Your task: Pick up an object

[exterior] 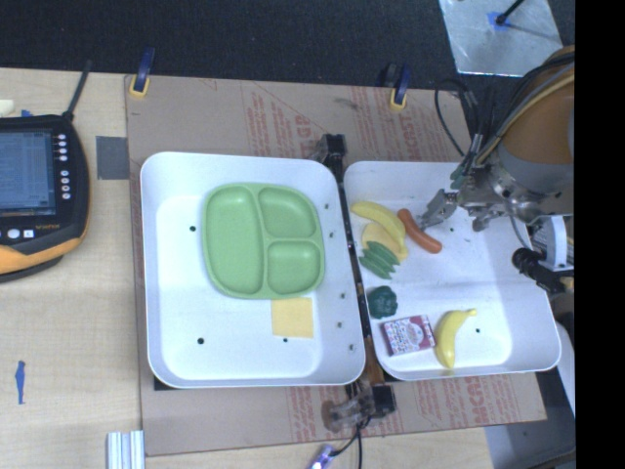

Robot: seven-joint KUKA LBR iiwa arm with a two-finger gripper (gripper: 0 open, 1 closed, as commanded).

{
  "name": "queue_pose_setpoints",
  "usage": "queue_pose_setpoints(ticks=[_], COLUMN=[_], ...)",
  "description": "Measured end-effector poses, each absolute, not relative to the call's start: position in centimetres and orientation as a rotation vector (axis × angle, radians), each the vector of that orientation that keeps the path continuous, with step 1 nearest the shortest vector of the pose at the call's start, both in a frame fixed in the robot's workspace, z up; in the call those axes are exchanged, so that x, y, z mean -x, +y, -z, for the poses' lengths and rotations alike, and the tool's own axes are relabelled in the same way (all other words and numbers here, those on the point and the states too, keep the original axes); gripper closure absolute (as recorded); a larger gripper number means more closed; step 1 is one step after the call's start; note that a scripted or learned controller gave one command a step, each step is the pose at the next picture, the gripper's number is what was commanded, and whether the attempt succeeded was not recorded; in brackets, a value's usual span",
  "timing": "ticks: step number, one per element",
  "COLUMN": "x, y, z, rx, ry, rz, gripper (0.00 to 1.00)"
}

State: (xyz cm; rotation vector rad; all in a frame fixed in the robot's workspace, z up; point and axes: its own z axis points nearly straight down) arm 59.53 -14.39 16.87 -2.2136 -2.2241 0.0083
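Note:
My gripper (457, 215) hovers over the upper middle of the right bin (508, 291), its fingers open with nothing between them. The left fingertip (436, 211) hangs just above and to the right of a red-orange sausage (419, 231). To the sausage's left lie a yellow banana (379, 220), a second yellow piece (375, 239) and a light green vegetable (380, 257). Lower down in the same bin sit a dark green broccoli (381, 301), a small red and white box (407, 335) and another banana (451, 334).
The left bin (166, 291) holds a green divided plate (264, 239) and a flat yellow square (293, 318). A control pendant (34, 189) lies on the bench at the far left. Cables run from the arm (542, 135) above the right bin's back edge.

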Motion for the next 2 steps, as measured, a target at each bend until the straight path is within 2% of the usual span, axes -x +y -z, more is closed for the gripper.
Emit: queue_pose_setpoints(ticks=[1,2], x=[-60.6,-60.7], y=[-15.3,-15.4], z=[-9.1,-10.2], rx=[2.214,2.214], ry=[-2.224,-2.225], rz=[-0.007,-0.01], gripper=[0.0,1.0])
